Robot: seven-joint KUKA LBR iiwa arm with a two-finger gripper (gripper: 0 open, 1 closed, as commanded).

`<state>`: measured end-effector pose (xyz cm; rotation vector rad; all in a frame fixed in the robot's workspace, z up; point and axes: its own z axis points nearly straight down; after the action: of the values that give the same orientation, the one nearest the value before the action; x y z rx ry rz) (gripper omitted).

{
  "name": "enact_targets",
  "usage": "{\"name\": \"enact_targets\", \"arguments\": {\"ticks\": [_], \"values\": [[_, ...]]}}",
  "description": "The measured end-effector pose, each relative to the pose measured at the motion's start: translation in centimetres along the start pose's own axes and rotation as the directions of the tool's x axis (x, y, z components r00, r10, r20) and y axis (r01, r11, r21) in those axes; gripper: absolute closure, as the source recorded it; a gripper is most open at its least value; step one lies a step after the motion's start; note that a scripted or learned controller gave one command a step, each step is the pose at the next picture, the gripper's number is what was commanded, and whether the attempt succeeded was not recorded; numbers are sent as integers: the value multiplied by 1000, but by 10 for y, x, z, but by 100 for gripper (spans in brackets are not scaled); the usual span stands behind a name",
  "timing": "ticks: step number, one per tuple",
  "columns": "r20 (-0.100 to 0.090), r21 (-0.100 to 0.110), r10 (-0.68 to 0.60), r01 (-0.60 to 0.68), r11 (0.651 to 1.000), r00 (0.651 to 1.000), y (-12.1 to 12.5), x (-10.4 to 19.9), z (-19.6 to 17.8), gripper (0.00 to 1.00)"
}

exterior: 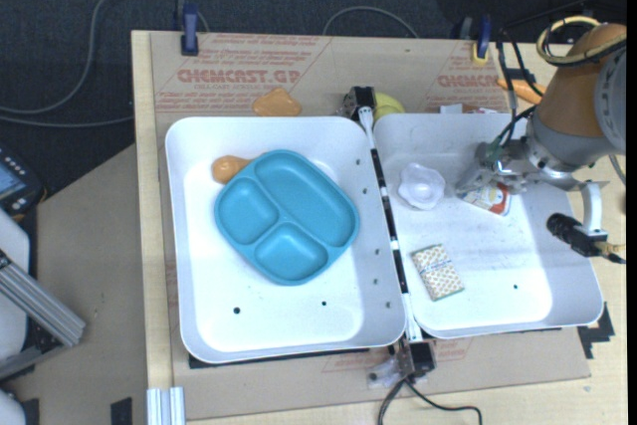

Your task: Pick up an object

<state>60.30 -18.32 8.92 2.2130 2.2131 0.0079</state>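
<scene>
Table point(149, 214) bearing two white bins: left bin point(199, 294) with blue divided plate point(287, 214); right bin point(518, 304) with patterned packet point(438, 271), clear cup point(421, 186). Pincer point(488, 189) over small red-white object point(496, 201); grip state cannot be told.

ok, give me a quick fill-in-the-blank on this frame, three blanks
1. The blue divided plate lies in the ____ bin.
2. The plate has ____ compartments.
3. The patterned packet lies in the ____ bin, nearer the camera than the gripper.

Missing words: left; three; right
</scene>
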Motion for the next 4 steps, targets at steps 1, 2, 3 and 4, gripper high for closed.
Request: {"name": "enact_targets", "arguments": {"ticks": [1, 2, 3, 4], "values": [[-1, -10, -2, 2, 1000, 1000, 3, 3, -15, 100], [-2, -7, -2, 2, 1000, 1000, 2, 3, -13, 0], [5, 1, -3, 3, 1000, 1000, 34, 31, 0, 0], [-5, 28, 2, -2, 1000, 1000, 61, 22, -36, 0]]}}
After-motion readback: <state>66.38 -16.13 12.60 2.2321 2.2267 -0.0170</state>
